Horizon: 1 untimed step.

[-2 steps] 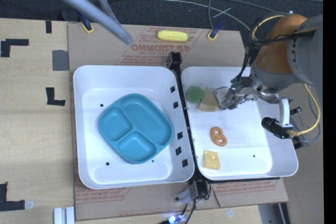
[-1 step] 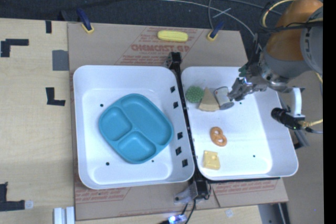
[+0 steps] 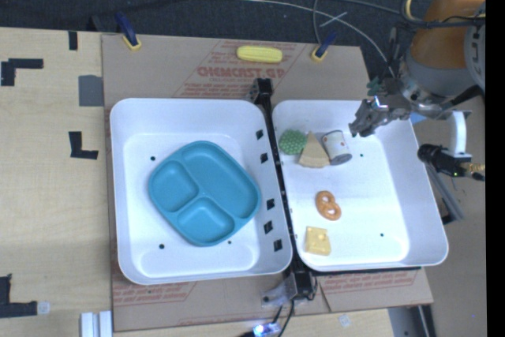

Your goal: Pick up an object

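The hand (image 3: 369, 120) hangs over the right bin's (image 3: 394, 193) upper right part, just right of a small can (image 3: 337, 146); whether it is open or closed cannot be told. The can lies touching a tan wedge (image 3: 314, 153), beside a green ball (image 3: 293, 141). Lower down lie a pretzel (image 3: 328, 205) and cheese (image 3: 318, 241). The left bin (image 3: 134, 162) holds a blue tray (image 3: 203, 192).

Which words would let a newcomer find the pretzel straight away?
Start at the right bin, the one without the blue tray. Look to the middle of its floor, below the cluster of the green ball, the tan wedge and the small can. The pretzel is the orange-brown twisted loop lying alone, just above the yellow cheese square.
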Available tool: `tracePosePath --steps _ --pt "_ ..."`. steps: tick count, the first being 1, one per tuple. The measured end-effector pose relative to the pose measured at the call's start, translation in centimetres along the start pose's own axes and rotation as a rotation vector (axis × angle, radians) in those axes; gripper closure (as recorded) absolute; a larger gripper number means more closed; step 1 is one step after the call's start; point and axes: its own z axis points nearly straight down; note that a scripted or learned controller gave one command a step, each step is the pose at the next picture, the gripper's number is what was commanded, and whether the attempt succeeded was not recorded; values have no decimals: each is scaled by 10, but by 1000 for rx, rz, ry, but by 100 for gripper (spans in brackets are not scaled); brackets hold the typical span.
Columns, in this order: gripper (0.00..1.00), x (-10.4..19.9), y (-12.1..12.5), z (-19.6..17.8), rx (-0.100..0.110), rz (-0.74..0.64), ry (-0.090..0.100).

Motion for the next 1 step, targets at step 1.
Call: tracePosePath --steps 1 --pt "100 53 -2 14 5 -3 1"
